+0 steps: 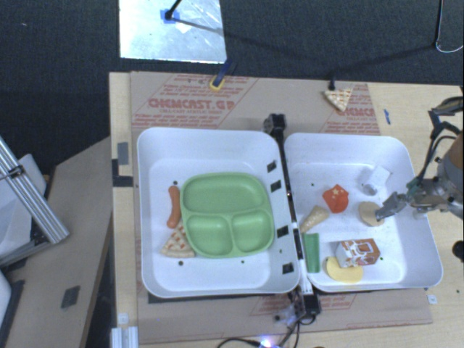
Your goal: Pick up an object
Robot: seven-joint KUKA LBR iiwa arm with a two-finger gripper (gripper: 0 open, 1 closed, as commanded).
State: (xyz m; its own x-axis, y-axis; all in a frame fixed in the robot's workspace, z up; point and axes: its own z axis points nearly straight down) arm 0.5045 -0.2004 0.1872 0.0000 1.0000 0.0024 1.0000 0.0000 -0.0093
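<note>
Tan wooden bench (87, 194) on dark carpet, 2 shallow white bins. Left white bin (152, 151): 1 green sectioned plastic tray (225, 214), 1 orange sausage (174, 205), 1 pizza wedge (177, 243). Right white bin (391, 154): 1 red block (336, 199), 1 tan round disc (370, 212), 1 yellow banana (343, 270). Two-finger gripper (388, 207) beside disc, jaw state unclear.

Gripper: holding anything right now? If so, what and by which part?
Cannot tell. The gripper sits at the right edge of the tan round piece in the right bin, but no object visibly sits between its fingers.
</note>
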